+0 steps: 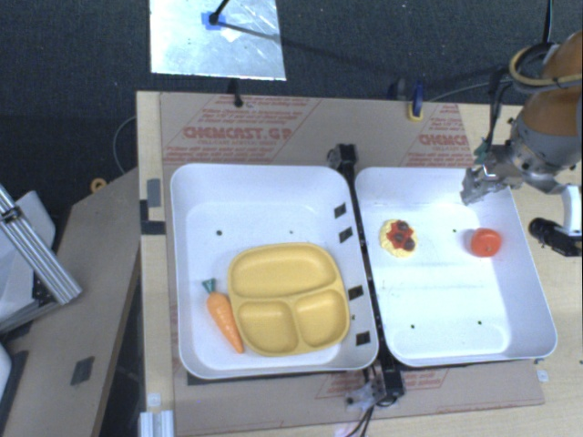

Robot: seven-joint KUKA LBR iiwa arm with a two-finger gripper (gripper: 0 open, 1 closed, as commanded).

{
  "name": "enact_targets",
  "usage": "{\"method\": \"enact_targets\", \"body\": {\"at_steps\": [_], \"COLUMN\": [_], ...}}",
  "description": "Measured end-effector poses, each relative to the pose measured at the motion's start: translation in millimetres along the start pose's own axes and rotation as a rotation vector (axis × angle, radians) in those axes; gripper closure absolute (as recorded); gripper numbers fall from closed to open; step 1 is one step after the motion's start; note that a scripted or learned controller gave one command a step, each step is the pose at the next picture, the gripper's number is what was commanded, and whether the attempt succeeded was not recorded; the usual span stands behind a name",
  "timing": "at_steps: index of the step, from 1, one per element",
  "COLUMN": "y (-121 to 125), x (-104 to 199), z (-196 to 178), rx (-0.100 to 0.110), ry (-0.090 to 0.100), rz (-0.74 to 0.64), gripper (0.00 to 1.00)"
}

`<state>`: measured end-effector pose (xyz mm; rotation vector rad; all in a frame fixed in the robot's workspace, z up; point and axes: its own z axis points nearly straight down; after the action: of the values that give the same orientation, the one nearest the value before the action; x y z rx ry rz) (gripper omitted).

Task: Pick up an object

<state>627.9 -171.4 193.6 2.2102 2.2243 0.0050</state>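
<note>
In the right bin (455,335) lie a small round yellow toy with red and dark topping (399,238) near the bin's left side and an orange-red round piece (485,242) to its right. My gripper (475,189) hangs over the bin's far right corner, above and slightly behind the orange-red piece, apart from both. The left bin (264,189) holds a yellow divided plate (288,297) with an orange toy carrot (222,320) lying against its left side.
A black divider with clips (351,235) runs between the two bins. A shiny metal sheet (217,25) lies beyond the bench at the back. An aluminium rail (32,253) juts in at the left edge.
</note>
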Motion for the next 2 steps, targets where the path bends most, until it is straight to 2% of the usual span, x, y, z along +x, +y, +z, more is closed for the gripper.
{"method": "enact_targets", "body": {"at_steps": [1,2], "y": [2,19], "x": [0,56], "z": [-41,-42], "rx": [0.0,0.001], "ry": [0.0,0.002], "rz": [-0.001,-0.004], "gripper": [1.0,1.0]}}
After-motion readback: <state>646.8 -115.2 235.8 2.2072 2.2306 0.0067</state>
